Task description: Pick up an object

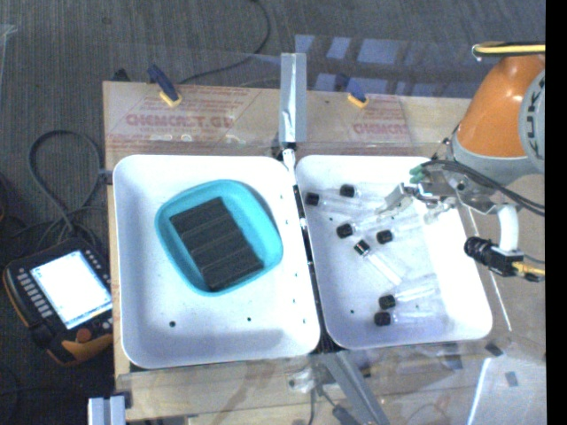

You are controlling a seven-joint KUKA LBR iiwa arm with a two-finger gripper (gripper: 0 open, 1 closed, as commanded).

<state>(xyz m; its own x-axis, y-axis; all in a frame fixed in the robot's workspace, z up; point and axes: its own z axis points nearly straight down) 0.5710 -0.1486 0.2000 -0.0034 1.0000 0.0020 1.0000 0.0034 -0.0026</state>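
Several clear vials with black caps lie scattered in the right bin (478,321). One vial (330,201) rests near the bin's upper left, another vial (378,263) lies at the middle, and two more (409,306) sit near the front. My gripper (423,187) hangs low over the upper right part of this bin, at the end of the orange-banded arm (500,113). It sits just beside a cluster of clear vials (396,204). I see nothing lifted off the bin floor.
The left bin (142,308) holds a shallow blue tray (177,215) with a black ribbed block (215,242) in it. A metal divider post (291,104) stands between the bins at the back. A teach pendant (58,295) lies off the bench's left.
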